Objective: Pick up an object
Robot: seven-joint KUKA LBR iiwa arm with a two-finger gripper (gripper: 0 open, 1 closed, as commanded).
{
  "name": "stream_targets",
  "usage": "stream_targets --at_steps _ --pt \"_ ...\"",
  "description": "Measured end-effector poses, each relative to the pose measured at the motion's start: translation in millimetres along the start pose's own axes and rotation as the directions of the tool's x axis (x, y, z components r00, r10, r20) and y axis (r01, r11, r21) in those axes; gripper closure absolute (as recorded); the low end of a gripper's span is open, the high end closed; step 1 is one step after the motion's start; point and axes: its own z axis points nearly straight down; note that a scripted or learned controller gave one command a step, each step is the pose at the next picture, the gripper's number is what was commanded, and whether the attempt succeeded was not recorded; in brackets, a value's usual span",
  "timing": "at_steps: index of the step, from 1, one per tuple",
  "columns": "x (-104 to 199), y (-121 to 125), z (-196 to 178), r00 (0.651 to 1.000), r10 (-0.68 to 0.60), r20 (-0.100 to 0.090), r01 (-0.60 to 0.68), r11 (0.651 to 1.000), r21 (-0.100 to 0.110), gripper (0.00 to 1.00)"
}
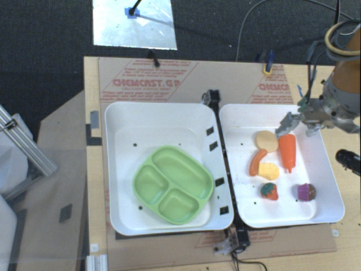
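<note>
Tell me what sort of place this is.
Probably a robotics lab test bench rather than a kitchen: two shallow white plastic bins clipped together on a brown board, small plastic toy foods such as an orange carrot, and a grey robot arm's pincer above them.

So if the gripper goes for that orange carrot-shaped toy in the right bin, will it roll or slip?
The orange carrot-shaped toy looks smooth and tapered, so the fingers might slide toward its narrow end. Its rounded body, lying flat on the right white bin, would probably roll sideways if nudged. It seems rigid moulded plastic, likely light. The gripper sits near its top end.
</note>
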Motion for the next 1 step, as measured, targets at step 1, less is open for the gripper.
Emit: stream_targets --at_steps 1 --pt "0.1 0.9 -11.2 1.0 -0.003 0.0 0.003 1.0 -0.003 1.0"
